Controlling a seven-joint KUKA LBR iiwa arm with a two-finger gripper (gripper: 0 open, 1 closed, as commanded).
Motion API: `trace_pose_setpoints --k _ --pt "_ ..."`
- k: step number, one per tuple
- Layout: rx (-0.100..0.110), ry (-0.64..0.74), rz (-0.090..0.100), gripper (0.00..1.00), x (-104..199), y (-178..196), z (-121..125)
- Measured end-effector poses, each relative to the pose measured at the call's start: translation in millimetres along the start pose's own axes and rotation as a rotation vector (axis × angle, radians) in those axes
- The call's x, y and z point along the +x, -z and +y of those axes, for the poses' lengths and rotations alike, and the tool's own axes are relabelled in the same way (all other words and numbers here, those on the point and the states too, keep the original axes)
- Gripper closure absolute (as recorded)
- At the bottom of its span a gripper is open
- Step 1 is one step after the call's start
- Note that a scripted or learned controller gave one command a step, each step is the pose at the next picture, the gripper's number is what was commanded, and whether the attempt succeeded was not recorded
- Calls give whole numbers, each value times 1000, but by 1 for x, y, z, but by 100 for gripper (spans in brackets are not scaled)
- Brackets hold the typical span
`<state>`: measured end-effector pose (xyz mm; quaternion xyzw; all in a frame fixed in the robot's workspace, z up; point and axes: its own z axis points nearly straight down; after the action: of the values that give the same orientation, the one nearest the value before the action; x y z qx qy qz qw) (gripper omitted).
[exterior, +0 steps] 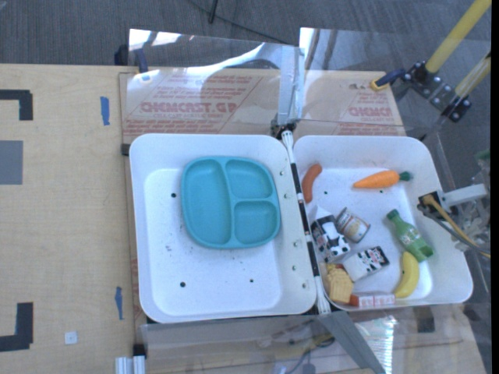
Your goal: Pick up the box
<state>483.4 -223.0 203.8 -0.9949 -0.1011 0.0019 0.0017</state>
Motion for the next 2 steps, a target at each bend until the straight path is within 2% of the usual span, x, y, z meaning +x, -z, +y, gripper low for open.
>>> trace_pose_setpoints --k 1,2 --pt "1 -3 0 100 -3 -69 -6" --pt "0 -3 0 0 -3 -69 -6"
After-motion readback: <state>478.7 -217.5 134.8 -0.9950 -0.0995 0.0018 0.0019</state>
